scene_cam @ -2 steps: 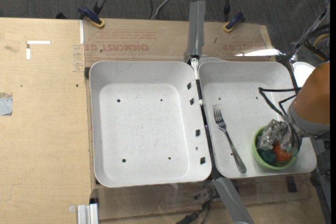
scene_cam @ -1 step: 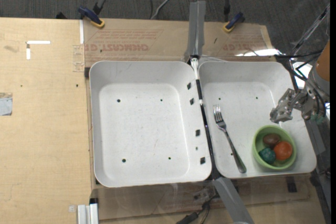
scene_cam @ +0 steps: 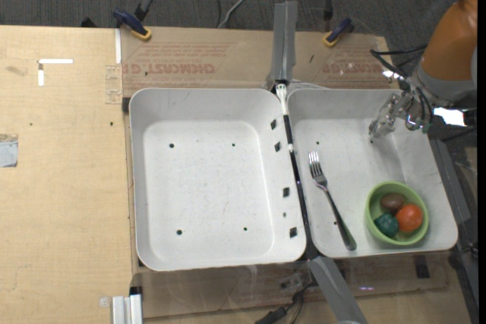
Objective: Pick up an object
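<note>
A grey fork (scene_cam: pixel 331 197) lies on the floor of the right bin (scene_cam: pixel 345 117), tines toward the back, handle pointing to the front. A green bowl (scene_cam: pixel 396 215) sits in that bin's front right corner and holds a brown piece, an orange-red piece and a teal piece. My gripper (scene_cam: pixel 377 128) hangs over the back right of the right bin, well behind the bowl and to the right of the fork. Its metal fingers point down and to the left, with nothing visible between them.
The left bin (scene_cam: pixel 205 106) stands beside the right one, joined along a black-clipped divider (scene_cam: pixel 289 155). A grey post (scene_cam: pixel 285 42) rises behind the divider. Cardboard and clamps lie behind both bins, a wooden bench top to the left.
</note>
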Motion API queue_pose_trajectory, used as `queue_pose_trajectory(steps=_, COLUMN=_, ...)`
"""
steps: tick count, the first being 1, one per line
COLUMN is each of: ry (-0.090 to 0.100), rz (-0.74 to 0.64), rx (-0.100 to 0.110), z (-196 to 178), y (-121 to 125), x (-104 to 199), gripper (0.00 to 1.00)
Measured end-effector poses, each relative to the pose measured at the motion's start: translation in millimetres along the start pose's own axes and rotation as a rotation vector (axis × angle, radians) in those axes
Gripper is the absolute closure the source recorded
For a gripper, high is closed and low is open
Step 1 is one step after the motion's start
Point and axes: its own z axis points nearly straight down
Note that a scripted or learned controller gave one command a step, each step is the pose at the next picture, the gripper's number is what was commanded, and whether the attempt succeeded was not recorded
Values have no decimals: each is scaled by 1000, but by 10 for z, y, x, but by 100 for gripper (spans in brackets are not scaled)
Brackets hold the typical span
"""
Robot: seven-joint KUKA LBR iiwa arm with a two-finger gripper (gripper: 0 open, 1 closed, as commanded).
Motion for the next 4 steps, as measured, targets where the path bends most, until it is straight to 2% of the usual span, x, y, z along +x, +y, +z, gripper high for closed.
queue_pose_trajectory(steps=1, ry=5, rz=-243, rx=0, z=1, y=180, x=1035, gripper=100)
queue_pose_trajectory(steps=2, ry=2, rz=-205, rx=-1, z=5, y=1010, x=716, gripper=100)
queue_pose_trajectory(steps=3, ry=4, rz=-463, rx=0, z=-1, y=85, x=1041, gripper=100)
queue_pose_trajectory(steps=4, ry=5, rz=-255, rx=1, z=-1620, y=299, x=1761, gripper=100)
